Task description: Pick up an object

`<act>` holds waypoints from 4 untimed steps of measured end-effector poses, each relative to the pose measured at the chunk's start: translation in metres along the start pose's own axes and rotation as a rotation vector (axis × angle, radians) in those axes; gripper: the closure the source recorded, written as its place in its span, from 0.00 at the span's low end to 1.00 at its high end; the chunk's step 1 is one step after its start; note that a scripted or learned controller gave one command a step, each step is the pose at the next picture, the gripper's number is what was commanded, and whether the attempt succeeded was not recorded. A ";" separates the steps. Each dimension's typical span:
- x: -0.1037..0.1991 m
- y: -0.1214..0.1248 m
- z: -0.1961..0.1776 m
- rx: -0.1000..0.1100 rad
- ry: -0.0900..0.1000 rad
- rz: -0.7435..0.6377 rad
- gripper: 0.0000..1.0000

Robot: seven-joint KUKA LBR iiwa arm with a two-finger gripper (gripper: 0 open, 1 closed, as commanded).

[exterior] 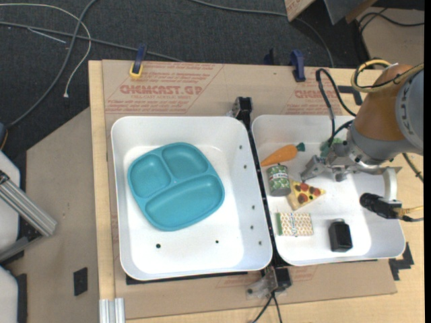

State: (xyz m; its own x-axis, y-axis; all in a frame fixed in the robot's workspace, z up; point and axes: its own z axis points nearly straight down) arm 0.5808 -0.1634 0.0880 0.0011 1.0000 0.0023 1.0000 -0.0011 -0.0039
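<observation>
Gripper (311, 173) above pizza slice (306, 193) (yellow, red-topped), grip state cannot be told, orange carrot (280, 155) near

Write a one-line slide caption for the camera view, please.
Gripper hovering in the right bin near a toy carrot; teal divided plate in the left bin.
</observation>
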 end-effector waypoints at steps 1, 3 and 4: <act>0.000 0.002 -0.014 -0.005 -0.002 -0.001 1.00; -0.015 0.007 -0.131 -0.011 -0.005 -0.002 1.00; -0.015 0.009 -0.172 -0.011 -0.004 -0.003 1.00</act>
State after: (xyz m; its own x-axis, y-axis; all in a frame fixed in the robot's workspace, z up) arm 0.5902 -0.1787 0.2596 -0.0015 1.0000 -0.0019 1.0000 0.0015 0.0066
